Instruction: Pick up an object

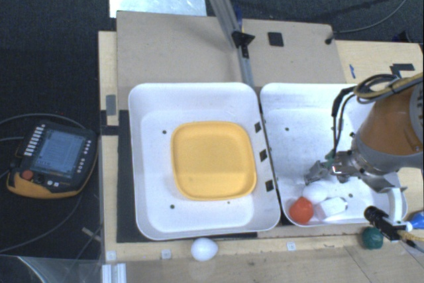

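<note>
Nearest to me, a white egg-shaped thing [204, 249] lies on the bench [311, 246] just outside the near rim of the left bin [142, 142]. Away at the near right corner there is a small dark green ball [372, 239], also outside the bins. Just beyond, in the near part of the right bin [291, 109], a red ball [301, 210] rests close to the near wall. A rounded white lump [317, 193] touches it on its far right side, and a second white piece [334, 207] lies just right of that. These three huddle together, and they are what there is to pick in that bin. The gripper [318, 173] hangs just past the white lump, low over the bin floor. It holds nothing that I can see, and whether it is open or closed I cannot tell from here. The arm [391, 132] comes in from the right, its orange band above the grey wrist. In the left bin a square yellow plate [214, 160] with rounded corners lies flat in the middle. Well off to the left, clear of the bench, a handheld control unit [50, 162] with a lit screen rests on the dark floor. Farther back a brown board [179, 50] lies behind both bins, and a grey metal pole [222, 0] slants across it towards the far side.
</note>
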You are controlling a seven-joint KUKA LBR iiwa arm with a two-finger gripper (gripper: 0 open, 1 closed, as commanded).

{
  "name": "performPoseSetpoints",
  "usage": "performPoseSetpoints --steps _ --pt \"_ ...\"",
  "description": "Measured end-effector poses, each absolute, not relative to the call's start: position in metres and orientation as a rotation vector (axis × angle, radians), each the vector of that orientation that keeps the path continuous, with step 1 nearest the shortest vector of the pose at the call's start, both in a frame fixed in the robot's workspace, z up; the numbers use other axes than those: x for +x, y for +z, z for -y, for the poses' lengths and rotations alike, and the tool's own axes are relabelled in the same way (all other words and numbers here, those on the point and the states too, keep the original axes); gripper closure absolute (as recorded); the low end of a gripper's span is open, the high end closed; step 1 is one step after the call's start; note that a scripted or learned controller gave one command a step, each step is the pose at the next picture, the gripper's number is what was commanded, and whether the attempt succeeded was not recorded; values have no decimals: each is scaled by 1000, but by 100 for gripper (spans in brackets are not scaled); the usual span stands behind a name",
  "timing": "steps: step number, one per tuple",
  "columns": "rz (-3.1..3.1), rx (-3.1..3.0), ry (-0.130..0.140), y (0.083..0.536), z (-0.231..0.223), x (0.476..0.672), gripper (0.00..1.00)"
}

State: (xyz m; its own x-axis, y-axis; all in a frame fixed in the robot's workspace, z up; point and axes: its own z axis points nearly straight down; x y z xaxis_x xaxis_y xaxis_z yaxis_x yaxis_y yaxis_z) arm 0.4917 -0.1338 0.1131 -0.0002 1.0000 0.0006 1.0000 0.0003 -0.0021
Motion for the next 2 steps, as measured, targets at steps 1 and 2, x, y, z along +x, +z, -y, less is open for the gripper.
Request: performPoseSetpoints --steps 1,2 --pt "2221 -2221 1 89 134 491 0" --pt "2222 -2222 -1 101 134 492 100"
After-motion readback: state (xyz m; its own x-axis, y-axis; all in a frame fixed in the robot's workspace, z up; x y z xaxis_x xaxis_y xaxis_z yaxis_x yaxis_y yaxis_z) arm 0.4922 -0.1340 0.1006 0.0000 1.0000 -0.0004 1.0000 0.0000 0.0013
